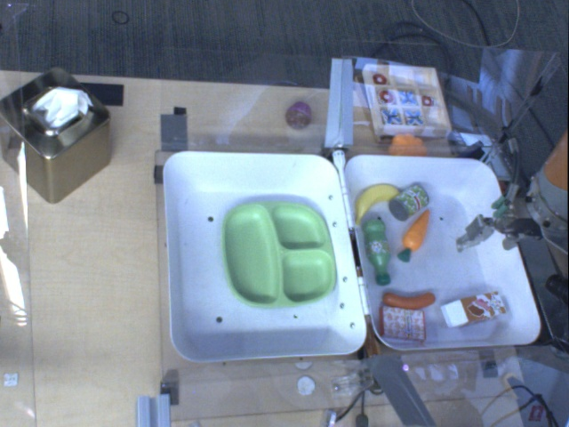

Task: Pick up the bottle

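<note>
The green bottle point(377, 250) lies flat (white-labelled); whether the fingers point(470, 234) are parted is unclear.

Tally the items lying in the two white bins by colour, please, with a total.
Green: 3 - divided plate, bottle, can
Yellow: 1 - banana
Orange: 1 - carrot
Red: 2 - sausage, packet
White and brown: 1 - carton
Total: 8

Wooden bench point(98, 265) with two white bins point(191, 238), tissue box point(58, 136), purple ball point(299, 114).
</note>
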Controlling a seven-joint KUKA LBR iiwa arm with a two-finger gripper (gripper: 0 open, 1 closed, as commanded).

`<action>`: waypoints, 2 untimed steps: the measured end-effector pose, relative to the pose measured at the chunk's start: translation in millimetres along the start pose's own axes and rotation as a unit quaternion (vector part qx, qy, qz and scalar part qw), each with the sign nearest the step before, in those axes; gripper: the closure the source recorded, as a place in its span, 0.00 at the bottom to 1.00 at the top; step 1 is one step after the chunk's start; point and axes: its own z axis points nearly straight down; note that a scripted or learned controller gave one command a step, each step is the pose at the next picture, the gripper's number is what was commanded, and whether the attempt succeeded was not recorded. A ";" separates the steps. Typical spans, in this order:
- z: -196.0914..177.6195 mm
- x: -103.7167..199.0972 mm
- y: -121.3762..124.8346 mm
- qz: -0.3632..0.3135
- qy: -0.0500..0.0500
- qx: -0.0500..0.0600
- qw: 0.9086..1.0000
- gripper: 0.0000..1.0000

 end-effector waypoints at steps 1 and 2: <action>95.5 68.4 29.2 -0.007 -0.001 -0.006 1.000 0.00; 95.7 96.8 50.1 0.104 0.000 -0.005 0.995 0.00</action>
